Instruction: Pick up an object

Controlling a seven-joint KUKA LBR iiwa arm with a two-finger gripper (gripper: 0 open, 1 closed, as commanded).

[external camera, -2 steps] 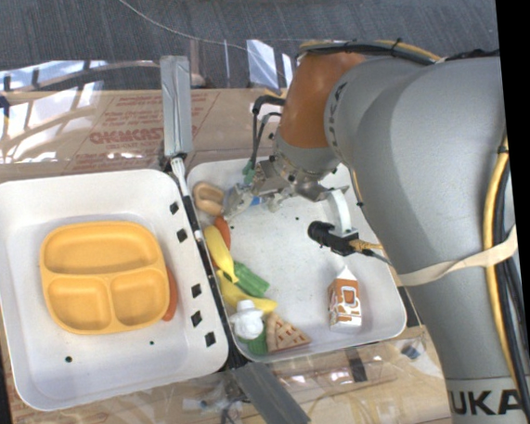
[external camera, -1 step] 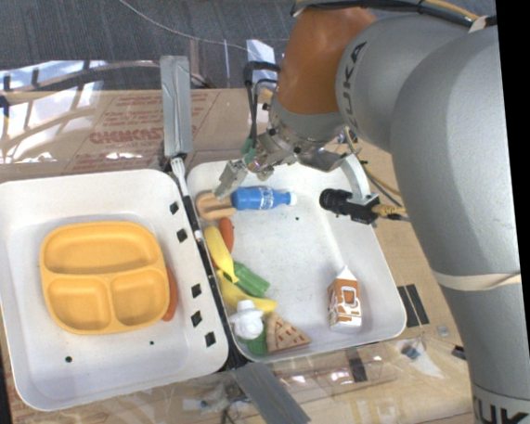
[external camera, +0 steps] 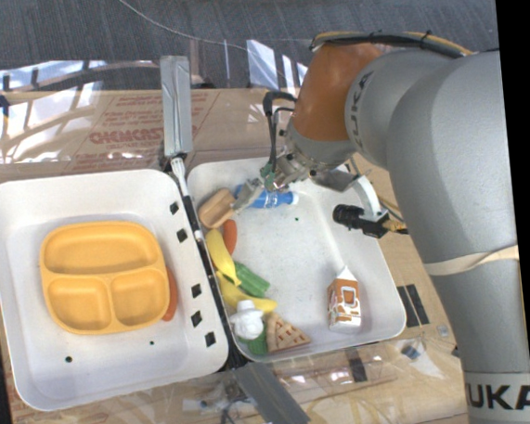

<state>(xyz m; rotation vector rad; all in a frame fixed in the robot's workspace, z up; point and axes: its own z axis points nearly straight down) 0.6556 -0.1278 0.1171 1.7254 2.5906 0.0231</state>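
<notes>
My gripper (external camera: 271, 180) reaches down at the back of the right bin (external camera: 364, 271), right over a small blue and white object (external camera: 273, 198). The arm's orange band and grey wrist hide most of the gripper. Along the bin's left wall lie a tan bread roll (external camera: 214, 207), an orange carrot (external camera: 231, 235), a yellow banana (external camera: 221, 260) and a green piece (external camera: 251, 279). Near the front sit a white bottle (external camera: 248, 322), a pizza slice (external camera: 282, 333) and a small orange and white carton (external camera: 345, 302).
The left bin (external camera: 15, 277) holds a yellow divided plate (external camera: 103, 276) with an orange item along its right edge. A grey divider bar (external camera: 176, 103) runs between the bins at the back. Cardboard lies under both bins.
</notes>
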